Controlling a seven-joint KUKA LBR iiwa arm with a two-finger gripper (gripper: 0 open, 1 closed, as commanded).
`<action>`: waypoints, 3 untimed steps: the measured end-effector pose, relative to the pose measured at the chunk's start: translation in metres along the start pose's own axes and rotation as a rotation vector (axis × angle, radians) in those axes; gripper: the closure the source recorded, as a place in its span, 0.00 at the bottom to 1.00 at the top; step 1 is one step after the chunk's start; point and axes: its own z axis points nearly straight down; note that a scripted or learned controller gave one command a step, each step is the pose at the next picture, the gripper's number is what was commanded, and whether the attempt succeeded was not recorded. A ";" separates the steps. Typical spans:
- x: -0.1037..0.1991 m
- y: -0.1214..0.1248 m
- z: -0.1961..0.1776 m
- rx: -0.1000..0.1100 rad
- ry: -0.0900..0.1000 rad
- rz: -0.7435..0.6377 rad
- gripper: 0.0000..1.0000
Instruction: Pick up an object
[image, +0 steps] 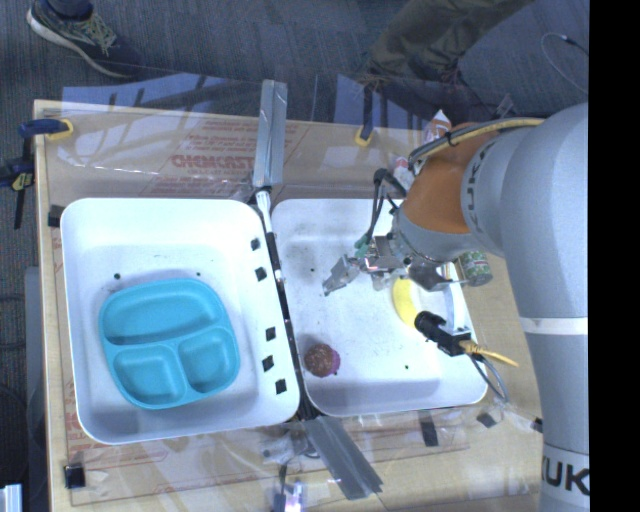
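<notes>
In the right bin, my gripper hangs low over the floor in the upper middle, pointing left. Nothing shows in its grasp. A yellow banana-shaped object lies just right of the gripper, under the wrist. A small dark red-brown ball rests near the bin's front left, well below the gripper and apart from it.
The left bin holds a blue divided tray. A small green-and-white can sits by the right bin's right rim, beside the arm. A divider with black clips separates the bins.
</notes>
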 end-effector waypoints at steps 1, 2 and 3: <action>0.031 -0.105 0.030 -0.002 0.001 -0.382 0.00; -0.007 -0.074 0.029 -0.003 0.000 0.346 0.00; 0.060 -0.103 0.028 -0.011 -0.008 0.119 0.00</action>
